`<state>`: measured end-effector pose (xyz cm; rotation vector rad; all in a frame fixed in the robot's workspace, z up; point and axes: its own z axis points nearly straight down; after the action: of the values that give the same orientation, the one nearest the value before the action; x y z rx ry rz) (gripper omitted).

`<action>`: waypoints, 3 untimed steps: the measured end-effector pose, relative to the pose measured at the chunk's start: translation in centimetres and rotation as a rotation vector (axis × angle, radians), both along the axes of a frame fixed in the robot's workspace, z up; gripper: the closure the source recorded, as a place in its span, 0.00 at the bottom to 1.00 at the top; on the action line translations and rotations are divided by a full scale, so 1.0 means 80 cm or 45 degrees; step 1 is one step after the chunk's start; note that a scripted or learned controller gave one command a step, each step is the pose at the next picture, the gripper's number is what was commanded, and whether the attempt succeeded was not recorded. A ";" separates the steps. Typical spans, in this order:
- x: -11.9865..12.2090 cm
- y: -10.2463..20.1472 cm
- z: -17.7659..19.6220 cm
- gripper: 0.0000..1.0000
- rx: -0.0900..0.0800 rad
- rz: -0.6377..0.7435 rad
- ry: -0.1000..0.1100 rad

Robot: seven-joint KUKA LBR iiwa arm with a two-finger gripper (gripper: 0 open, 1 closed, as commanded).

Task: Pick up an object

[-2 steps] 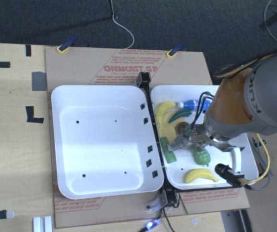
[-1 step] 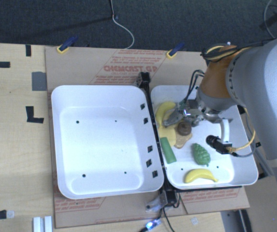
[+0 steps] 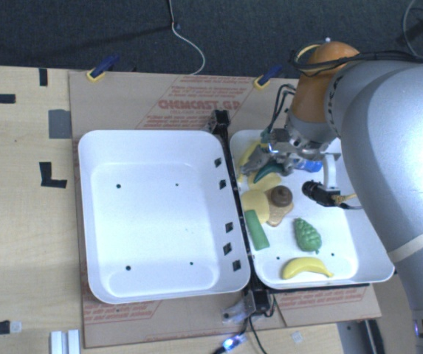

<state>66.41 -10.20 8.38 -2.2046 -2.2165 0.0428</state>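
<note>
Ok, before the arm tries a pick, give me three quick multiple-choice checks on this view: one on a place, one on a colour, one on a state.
1. Where does the banana lie?
A. left bin
B. right bin, near front edge
C. on the cardboard

2. What colour is the flat stick by the divider?
A. green
B. red
C. blue

3. Where is the gripper?
A. over the left bin
B. off the bench
C. over the right bin, at its back

B: it lies by the front rim.
A: plainly green.
C: it hangs over the far toys.

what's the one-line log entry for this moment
arm: over right bin | pincer: low among toys at far end | banana: near edge, untouched | left bin
</note>
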 end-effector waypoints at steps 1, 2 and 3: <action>0.000 0.003 0.014 1.00 0.009 -0.006 -0.007; 0.000 -0.007 0.016 0.00 -0.012 -0.010 -0.013; 0.000 -0.001 0.027 1.00 0.001 -0.009 -0.011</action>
<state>66.43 -10.32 10.54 -2.2159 -2.2129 0.0323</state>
